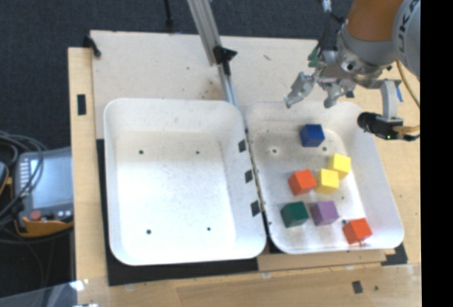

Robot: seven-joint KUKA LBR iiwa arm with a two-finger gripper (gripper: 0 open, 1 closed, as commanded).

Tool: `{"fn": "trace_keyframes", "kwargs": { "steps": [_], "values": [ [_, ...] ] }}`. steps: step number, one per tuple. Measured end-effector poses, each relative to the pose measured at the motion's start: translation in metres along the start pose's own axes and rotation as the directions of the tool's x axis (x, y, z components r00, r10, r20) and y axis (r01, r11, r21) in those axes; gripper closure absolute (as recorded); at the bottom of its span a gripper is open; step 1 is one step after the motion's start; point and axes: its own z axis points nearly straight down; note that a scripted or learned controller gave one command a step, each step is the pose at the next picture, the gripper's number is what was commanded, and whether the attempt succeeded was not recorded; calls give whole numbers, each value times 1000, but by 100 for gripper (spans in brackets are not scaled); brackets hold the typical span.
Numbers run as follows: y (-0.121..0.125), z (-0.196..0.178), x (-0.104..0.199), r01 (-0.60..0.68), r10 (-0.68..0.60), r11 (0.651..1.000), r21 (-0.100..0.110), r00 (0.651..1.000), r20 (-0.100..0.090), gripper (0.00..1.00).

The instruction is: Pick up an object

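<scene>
Blue cube — yellow cubes near

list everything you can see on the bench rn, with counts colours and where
shallow white plastic bins: 2, white, side by side on the bench
blue cube: 1, blue, right bin, far end
yellow cubes: 2, yellow, right bin, touching
orange cube: 1, orange, left of the yellows
green cube: 1, green, near end
purple cube: 1, purple, beside the green
red-orange cube: 1, near right corner
metal pole: 1, silver, behind the bins
two-finger gripper: 1, grey, open, above the right bin's far rim
</scene>
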Motion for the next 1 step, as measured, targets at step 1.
{"fn": "trace_keyframes", "kwargs": {
  "steps": [1],
  "values": [
    [0,0,0,0,0,1000,0,1000,0,0]
  ]
}}
